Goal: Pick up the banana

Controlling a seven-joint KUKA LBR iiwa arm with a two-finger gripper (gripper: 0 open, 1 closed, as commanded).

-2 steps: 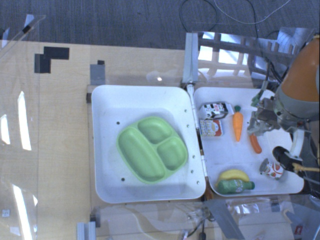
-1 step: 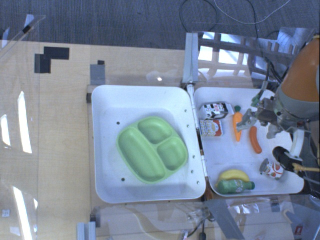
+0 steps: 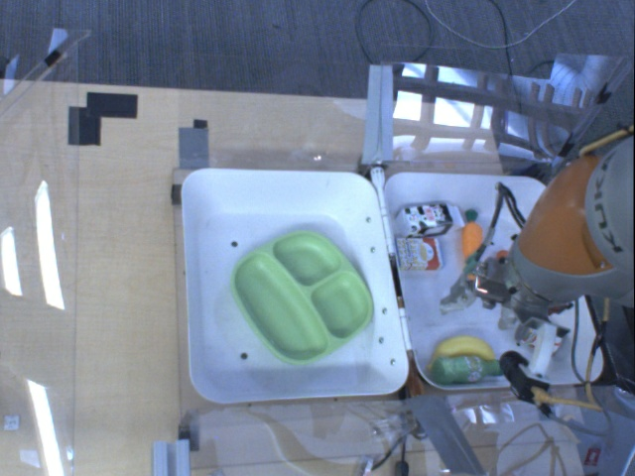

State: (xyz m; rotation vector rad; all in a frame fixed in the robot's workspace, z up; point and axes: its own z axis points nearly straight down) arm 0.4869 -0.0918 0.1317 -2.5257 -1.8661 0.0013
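Note:
The yellow banana (image 3: 465, 346) lies near the front edge of the right bin (image 3: 429, 305), touching a green object (image 3: 459, 369) just in front of it. My gripper (image 3: 478, 290) hangs over the middle of that bin, a short way behind the banana and apart from it. The grey arm with its orange band (image 3: 561, 231) comes in from the right and covers the bin's right part.
In the right bin's back part lie a small carrot (image 3: 471, 238), a black and white carton (image 3: 425, 217) and a red and white packet (image 3: 419, 254). The left bin (image 3: 213, 266) holds a green divided plate (image 3: 303, 294). Cables hang by the arm's wrist.

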